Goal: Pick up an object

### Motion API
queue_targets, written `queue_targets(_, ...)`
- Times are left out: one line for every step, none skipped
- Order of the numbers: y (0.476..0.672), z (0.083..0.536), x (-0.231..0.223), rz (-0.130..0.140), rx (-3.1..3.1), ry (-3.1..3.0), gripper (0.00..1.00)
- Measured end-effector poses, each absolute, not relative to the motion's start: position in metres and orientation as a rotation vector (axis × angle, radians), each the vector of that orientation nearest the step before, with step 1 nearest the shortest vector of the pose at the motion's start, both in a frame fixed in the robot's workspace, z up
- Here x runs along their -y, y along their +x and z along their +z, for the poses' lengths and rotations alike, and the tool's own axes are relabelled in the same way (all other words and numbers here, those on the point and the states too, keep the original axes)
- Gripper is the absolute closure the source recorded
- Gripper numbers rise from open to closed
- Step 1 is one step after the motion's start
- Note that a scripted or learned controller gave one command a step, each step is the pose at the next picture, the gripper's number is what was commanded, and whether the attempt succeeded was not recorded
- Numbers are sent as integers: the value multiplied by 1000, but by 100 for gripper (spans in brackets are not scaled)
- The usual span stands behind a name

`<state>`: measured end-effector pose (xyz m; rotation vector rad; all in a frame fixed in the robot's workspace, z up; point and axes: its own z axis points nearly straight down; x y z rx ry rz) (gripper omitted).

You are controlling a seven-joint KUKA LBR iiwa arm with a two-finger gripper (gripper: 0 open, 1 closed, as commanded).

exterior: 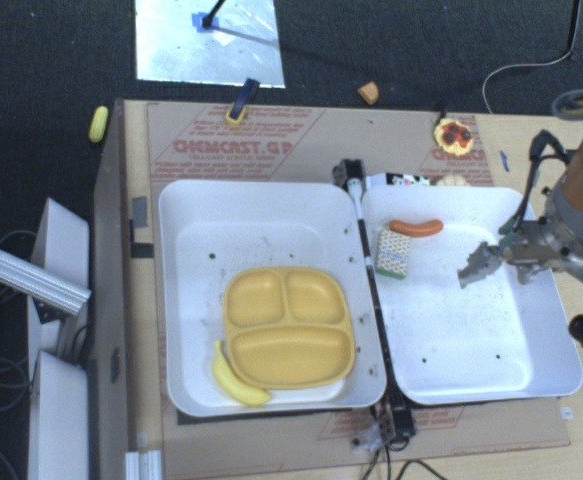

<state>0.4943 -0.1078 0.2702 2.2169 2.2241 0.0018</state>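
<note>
Bench with two shallow white bins side by side, seen from above at a slant. My grey two-finger pincer [474,265] hangs over the right white bin [471,368], toward its right half, arm coming in from the right edge with the orange band high at the wrist. Pincer state: cannot tell whether parted or closed; the tips read as one grey blur. Nothing visible between them. Objects in the right bin: small orange sausage-shaped toy [415,228] lying near the back wall, and just below it a small speckled green-and-white block [393,254] resting close to the divider between bins. Both sit to the left of my pincer, apart from it, not touching it. Left white bin [191,228]: yellow plastic divided plate with three compartments [289,325] near the front, and a yellow toy banana [235,378] lying against the plate's lower-left rim. On the cardboard behind the bins: small round toy pizza with red toppings [454,135]. On the dark floor beyond: a small yellow oblong piece [98,123] and a small tan lump [369,92].
</note>
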Motion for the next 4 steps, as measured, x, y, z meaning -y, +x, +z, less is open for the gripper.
queue_targets(553,183,56,-1,-2227,2219,0)
queue_targets(607,192,101,2,-2220,2218,0)
queue_targets(647,96,111,9,-2218,2211,0)
queue_targets(671,91,97,3,-2221,2213,0)
